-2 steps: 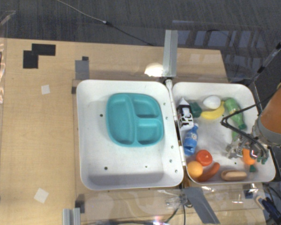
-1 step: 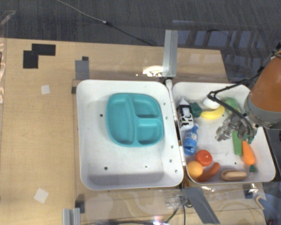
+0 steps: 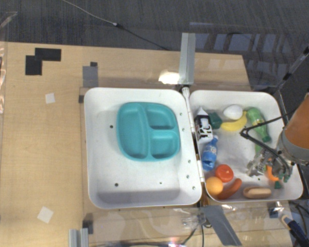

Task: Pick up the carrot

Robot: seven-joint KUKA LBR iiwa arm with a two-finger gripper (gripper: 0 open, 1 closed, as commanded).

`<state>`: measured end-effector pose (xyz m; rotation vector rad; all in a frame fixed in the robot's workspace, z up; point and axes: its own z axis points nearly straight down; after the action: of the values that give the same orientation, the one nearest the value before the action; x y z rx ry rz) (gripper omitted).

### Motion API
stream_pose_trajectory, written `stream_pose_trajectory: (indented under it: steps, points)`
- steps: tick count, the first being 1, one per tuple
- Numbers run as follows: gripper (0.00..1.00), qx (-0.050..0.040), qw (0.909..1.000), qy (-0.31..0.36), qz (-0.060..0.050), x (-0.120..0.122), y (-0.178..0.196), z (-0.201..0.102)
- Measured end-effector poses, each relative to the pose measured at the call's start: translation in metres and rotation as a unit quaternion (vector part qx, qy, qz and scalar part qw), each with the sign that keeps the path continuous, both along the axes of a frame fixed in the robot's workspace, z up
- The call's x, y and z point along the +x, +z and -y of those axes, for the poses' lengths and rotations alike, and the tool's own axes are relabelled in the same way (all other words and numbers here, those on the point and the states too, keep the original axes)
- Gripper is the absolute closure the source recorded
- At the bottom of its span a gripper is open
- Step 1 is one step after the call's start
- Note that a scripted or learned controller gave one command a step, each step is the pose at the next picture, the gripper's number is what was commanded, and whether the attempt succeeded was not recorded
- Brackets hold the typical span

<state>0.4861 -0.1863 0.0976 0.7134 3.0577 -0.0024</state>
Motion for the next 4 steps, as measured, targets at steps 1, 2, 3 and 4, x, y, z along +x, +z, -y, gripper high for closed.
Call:
stream_pose_trajectory:
  steps: [1,2,3,4]
  points:
    - [1.0,0.0008,0.9972,-0.075,0.005,0.004,0.046,-0.047]
    - [1.0,-0.0007,0.999,-0.045,0.008,0.039,-0.007,0.012]
    - [1.0,0.0019,0.9969,-0.078,0.007,0.051,0.058,-0.065]
    - [1.0,-0.0039,0.9987,0.05,0.01,0.041,0.267,0.006]
